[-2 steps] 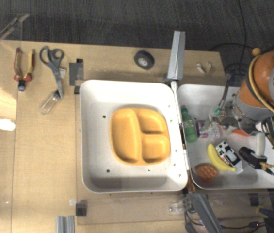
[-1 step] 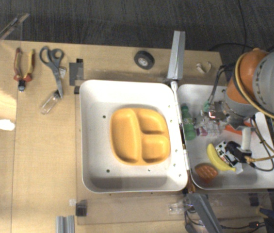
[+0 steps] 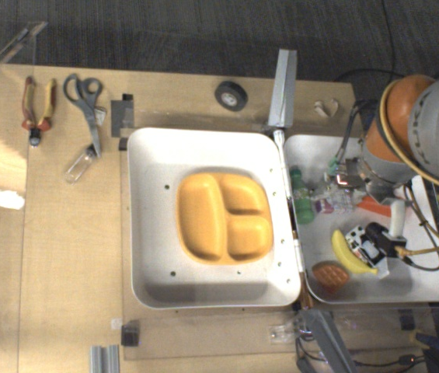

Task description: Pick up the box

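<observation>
Gripper [image 3: 342, 180] hangs low over the far half of the right bin [image 3: 437, 290], above a jumble of green bits [image 3: 303, 200] and a clear purplish packet [image 3: 326, 205] near the bin's left wall. Wide or narrow? Cannot tell, and nothing shows in its hold. The box cannot be picked out among that clutter. Banana [image 3: 350, 253] and a brown round thing [image 3: 330, 275] lie by the near left corner. Yellow divided tray [image 3: 223, 216] sits mid left bin [image 3: 149, 208].
</observation>
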Available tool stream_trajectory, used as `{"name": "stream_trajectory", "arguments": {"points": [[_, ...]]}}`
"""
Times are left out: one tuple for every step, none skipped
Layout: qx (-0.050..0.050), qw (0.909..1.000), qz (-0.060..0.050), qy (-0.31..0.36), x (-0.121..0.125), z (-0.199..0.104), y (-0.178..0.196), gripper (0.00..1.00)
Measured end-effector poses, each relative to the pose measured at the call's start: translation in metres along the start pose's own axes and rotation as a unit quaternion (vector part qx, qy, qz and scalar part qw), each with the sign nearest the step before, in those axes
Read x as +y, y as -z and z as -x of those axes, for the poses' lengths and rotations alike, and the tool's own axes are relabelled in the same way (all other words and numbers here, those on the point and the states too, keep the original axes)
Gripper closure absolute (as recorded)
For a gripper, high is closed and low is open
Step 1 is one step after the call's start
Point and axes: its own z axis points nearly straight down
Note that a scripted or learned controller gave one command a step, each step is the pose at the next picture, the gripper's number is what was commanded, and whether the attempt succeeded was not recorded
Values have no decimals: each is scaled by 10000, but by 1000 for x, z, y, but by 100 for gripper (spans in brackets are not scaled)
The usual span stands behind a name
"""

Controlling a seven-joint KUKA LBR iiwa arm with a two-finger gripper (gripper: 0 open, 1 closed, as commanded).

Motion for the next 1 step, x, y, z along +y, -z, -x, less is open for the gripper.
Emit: {"name": "stream_trajectory", "arguments": {"points": [[83,9943,-121,-1060,2,-56,81,100]]}}
